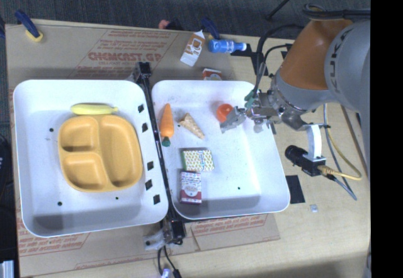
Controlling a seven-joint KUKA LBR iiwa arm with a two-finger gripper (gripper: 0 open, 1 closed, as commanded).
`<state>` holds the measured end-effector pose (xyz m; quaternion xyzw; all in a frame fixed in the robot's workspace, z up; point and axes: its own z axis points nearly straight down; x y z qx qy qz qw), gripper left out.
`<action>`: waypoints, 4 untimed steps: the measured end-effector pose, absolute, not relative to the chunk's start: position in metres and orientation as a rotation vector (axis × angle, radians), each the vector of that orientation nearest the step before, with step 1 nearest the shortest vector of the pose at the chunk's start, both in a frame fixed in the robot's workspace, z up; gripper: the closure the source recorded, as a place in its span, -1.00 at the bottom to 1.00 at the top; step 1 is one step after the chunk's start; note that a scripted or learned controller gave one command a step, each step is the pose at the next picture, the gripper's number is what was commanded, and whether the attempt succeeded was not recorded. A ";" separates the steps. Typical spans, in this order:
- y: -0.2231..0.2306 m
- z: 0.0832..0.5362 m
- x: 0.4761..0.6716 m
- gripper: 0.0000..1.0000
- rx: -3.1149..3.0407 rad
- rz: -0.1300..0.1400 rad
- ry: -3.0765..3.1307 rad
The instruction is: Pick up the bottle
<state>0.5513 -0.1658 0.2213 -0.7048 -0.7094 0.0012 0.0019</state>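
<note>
My pincer (234, 118): low over the right white bin (267, 191), at its 2 o'clock corner; whether the tips are spread or pressed together I cannot tell.
Small blue plastic bottle (221, 46): lying on the cardboard outside the bins, at 12 o'clock from my pincer — well apart from it.
Orange-red round piece (225, 110): just beside my pincer, at its 10 o'clock.
Orange toy carrot (166, 123): by the right bin's 9 o'clock wall.
Yellow sectioned plate (99, 151): mid left bin — a yellow banana (94, 109) at its 12 o'clock.
</note>
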 end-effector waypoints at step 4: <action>-0.169 0.147 0.476 1.00 -2.050 0.003 -2.374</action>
